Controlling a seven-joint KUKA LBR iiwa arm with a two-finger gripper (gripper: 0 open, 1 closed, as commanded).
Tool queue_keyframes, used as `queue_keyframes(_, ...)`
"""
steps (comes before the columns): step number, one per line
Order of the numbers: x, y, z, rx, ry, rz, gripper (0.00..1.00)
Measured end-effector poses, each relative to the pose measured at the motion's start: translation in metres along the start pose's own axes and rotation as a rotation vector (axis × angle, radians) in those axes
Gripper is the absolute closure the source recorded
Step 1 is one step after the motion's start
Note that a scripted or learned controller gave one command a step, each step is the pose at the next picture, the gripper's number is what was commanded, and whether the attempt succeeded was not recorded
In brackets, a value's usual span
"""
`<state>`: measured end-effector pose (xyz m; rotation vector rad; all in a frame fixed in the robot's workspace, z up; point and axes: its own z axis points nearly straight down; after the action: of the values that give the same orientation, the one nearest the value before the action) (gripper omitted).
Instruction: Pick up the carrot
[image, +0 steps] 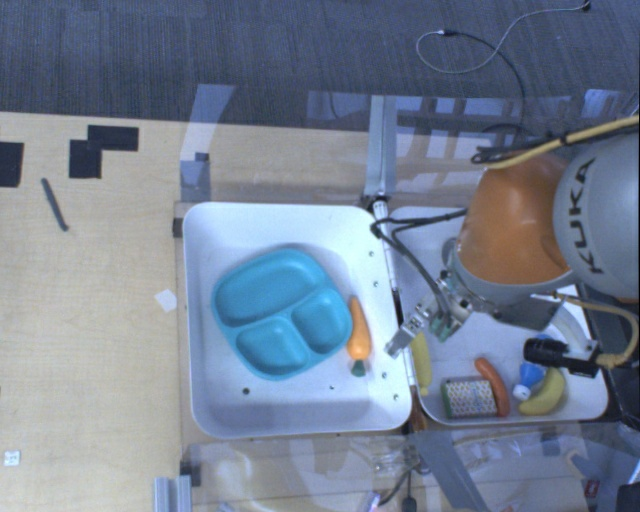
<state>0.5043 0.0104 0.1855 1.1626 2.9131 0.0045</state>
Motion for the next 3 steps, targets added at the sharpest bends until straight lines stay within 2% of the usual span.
queue_keyframes(1, -0.02, 0.059, 0.0, -0.001, -0.001, -0.207, 0.0)
queue_keyframes(2, -0.013, 0.037, 0.0, -0.001, 0.0, -0.38, 0.0)
queue_keyframes(3, -0.036, 0.046, -0.001, -0.002, -0.003, -0.562, 0.0)
